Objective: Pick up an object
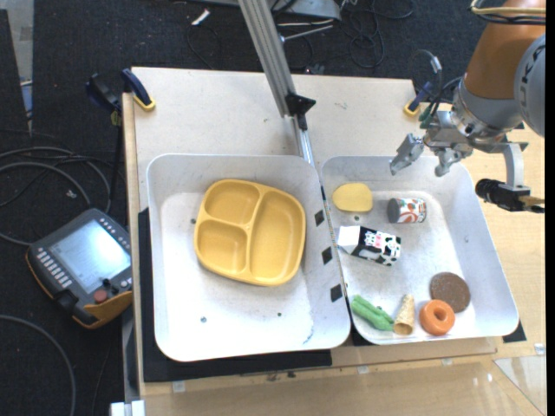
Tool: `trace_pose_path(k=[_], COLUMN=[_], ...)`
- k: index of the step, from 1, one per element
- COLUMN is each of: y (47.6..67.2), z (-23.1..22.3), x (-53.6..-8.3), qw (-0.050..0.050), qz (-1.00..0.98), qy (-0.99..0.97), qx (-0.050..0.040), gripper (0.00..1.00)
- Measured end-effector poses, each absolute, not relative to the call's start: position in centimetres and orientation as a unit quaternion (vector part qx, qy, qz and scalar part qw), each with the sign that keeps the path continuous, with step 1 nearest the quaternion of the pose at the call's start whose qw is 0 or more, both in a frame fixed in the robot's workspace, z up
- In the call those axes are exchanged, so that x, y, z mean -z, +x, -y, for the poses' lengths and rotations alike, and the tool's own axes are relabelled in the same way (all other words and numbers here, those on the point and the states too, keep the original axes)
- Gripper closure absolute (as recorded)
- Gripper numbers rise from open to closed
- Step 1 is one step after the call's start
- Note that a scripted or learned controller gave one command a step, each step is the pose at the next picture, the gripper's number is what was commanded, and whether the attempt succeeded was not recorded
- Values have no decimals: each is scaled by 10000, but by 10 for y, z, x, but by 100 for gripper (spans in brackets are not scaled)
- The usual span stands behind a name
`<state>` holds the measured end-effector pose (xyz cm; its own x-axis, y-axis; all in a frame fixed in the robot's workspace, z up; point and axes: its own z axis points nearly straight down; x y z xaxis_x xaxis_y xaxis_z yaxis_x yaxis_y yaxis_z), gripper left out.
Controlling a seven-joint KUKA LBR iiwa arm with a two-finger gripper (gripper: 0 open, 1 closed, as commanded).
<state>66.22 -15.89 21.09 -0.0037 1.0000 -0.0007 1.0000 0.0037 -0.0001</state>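
The arm comes in from the right side, and its tool point(425, 155) hangs above the far edge of the right bin point(486, 232). The two fingers point(404, 157) are spread wide apart, and nothing is between them. They point down toward the bin but touch none of the things in it.

The right bin holds all the small things that can be picked. A yellow round piece point(353, 198) lies at the far left of this bin. To its right, almost under the tool, a small can point(407, 210) lies on its side. Nearer to the viewer, a little carton with black and white cow spots point(371, 243) lies tilted, close to the middle of the bin. At the near side there is a green pea pod point(371, 312), then a pale cone point(405, 315) just beside it, then an orange ring-shaped doughnut point(437, 317). A brown round cookie point(450, 291) lies just behind the doughnut, touching it or nearly so.

The left bin point(169, 232) carries a yellow plate point(250, 230) with three compartments, and it lies flat in the middle.

Both bins stand side by side on the pale surface point(217, 111). On the floor, to the left of the surface, a grey and orange hand controller point(80, 267) lies with its cables.
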Motion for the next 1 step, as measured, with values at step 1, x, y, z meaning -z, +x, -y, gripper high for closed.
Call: trace_pose_path(k=[1], y=[662], z=[159], x=[-211], qw=[5], qz=[-7083], qy=[7059], qx=[6], gripper=[0])
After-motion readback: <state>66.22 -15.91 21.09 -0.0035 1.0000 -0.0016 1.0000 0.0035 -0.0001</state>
